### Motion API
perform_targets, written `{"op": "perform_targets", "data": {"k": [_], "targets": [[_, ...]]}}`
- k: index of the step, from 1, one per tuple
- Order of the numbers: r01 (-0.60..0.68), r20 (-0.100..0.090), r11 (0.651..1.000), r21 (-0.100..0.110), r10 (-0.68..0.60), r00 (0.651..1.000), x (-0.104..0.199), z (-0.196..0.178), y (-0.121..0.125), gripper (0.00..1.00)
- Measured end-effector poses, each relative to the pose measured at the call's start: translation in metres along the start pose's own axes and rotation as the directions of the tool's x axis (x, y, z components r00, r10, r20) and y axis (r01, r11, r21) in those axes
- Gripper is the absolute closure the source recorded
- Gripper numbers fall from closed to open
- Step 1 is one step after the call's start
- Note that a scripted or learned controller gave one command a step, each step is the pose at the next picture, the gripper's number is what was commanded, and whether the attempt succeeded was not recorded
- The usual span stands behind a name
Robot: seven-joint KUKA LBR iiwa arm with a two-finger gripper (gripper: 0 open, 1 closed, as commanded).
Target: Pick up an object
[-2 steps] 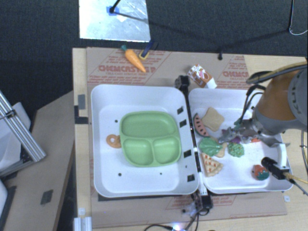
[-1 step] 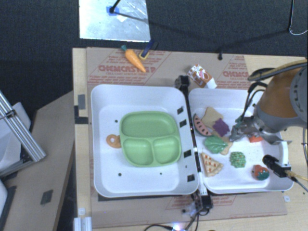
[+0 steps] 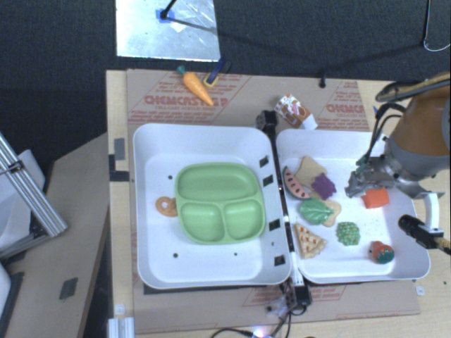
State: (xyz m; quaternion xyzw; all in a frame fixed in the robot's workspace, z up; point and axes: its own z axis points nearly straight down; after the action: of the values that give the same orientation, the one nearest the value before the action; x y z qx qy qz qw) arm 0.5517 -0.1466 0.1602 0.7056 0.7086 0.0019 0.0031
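In the right bin (image 3: 405, 270), the gripper (image 3: 361, 182) hangs low just left of an orange block (image 3: 375, 198), its grip impossible to judge from here, with a purple piece (image 3: 323, 186), a green leaf (image 3: 316, 210), broccoli (image 3: 347, 233) and a pizza slice (image 3: 309, 240) lying to its left.

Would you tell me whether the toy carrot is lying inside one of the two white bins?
No, the toy carrot lies on the cardboard behind the left bin, outside both bins.
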Motion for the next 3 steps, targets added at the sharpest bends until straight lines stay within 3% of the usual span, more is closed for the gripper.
{"op": "perform_targets", "data": {"k": [1, 2, 3], "targets": [[0.000, 0.000, 1.000, 0.000, 0.000, 1.000, -0.002, -0.046, 0.009, 1.00], [0.000, -0.001, 1.000, 0.003, 0.000, 1.000, -0.002, -0.065, 0.011, 1.00], [0.005, -0.004, 1.000, 0.005, -0.005, 1.000, 0.050, -0.068, 0.007, 1.00]]}}
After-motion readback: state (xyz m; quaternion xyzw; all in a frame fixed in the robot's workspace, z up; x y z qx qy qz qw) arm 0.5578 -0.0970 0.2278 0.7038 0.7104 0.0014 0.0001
